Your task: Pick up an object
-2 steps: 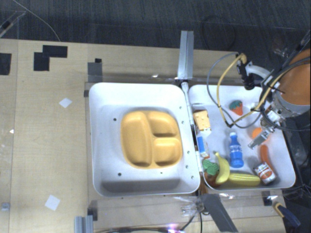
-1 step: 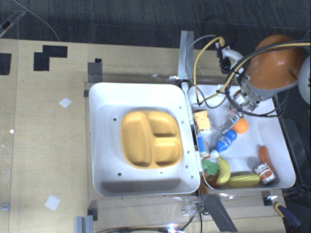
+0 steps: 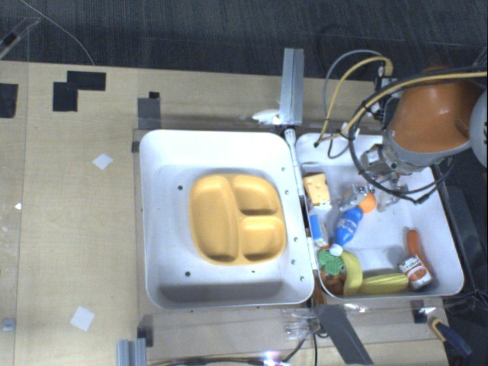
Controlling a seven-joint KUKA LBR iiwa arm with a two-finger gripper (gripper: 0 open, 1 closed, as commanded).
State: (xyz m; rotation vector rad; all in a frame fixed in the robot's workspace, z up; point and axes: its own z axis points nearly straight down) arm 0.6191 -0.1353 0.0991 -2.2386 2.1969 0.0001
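The desk [image 3: 69, 227] carries two white bins side by side; the left bin [image 3: 164, 280] holds a yellow divided tray [image 3: 235, 218] at its centre, and the right bin [image 3: 442, 235] holds the small clutter that the task could draw from. The arm [image 3: 431, 117], grey with an orange band, reaches in from 3 o'clock and hangs over the 12 o'clock part of the right bin; cables loop round its wrist. The gripper [image 3: 379, 175] sits low among those cables, and I cannot tell how it is set, nor see anything held in it.

Candidates, large to small: a banana [image 3: 374, 280] along the 6 o'clock wall; a blue bottle [image 3: 348, 225] with an orange cap [image 3: 367, 202] just at 7 o'clock of the gripper; a yellow sponge-like block [image 3: 316, 191] at 10 o'clock; a sausage [image 3: 414, 242] at 4 o'clock; a small red-and-white can [image 3: 415, 271] touching the banana's end; a green piece [image 3: 330, 261] at 8 o'clock.

Likely risks: the bottle lies tilted and round, so a closing grip may roll it aside; the things at 7 o'clock crowd together, so a descent there could nudge neighbours or pinch two at once; items hugging the walls leave little room for a grasp.
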